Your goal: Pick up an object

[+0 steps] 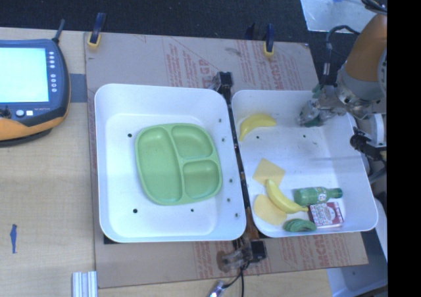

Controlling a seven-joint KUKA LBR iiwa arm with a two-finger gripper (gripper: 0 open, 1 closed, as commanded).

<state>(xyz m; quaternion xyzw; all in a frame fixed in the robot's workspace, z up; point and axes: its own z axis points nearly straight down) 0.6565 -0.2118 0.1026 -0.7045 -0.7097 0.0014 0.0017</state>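
The right bin (342, 138) holds a yellow banana-shaped piece (256, 123) near its far left corner. Toward its front lie two pale yellow flat pieces (268, 172), a yellow banana (283, 198), a green bottle (317, 195), a red and white carton (326, 214) and a small green item (300, 225). My gripper (313, 115) hangs low over the far right part of this bin, well away from the objects. Nothing shows between its fingers.
The left bin (112, 158) carries a green divided plate (177, 161). A teach pendant (29, 89) lies at the far left of the bench. Clamps (268, 39) stand along the back edge of the board, and another sits at the front (240, 256).
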